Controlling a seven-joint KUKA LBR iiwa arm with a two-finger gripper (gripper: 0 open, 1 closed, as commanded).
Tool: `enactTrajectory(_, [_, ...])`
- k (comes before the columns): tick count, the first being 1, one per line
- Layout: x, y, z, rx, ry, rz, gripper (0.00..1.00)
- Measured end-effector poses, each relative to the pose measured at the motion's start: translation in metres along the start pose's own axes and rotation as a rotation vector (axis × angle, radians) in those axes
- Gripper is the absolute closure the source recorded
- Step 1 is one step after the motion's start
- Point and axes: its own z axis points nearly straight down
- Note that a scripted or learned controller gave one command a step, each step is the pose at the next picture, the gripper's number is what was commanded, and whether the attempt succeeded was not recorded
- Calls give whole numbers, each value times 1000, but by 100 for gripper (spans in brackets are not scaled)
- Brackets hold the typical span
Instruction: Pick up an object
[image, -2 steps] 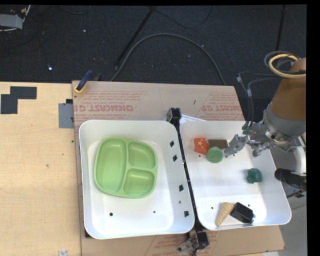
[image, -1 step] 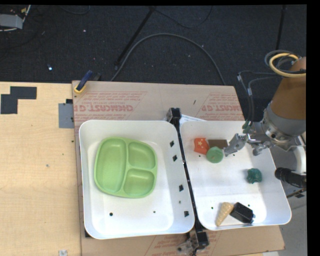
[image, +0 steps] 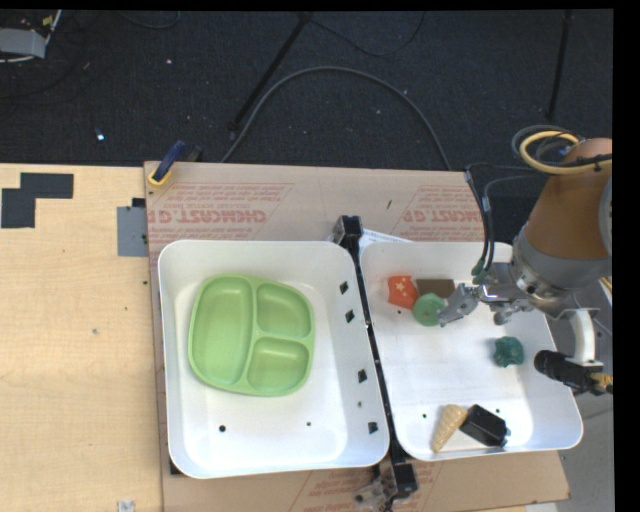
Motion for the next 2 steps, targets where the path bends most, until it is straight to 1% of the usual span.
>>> enactTrajectory(1, [7,1,45,0,0,0,0])
enactTrajectory(2, [7,0,98,1,0,0,0])
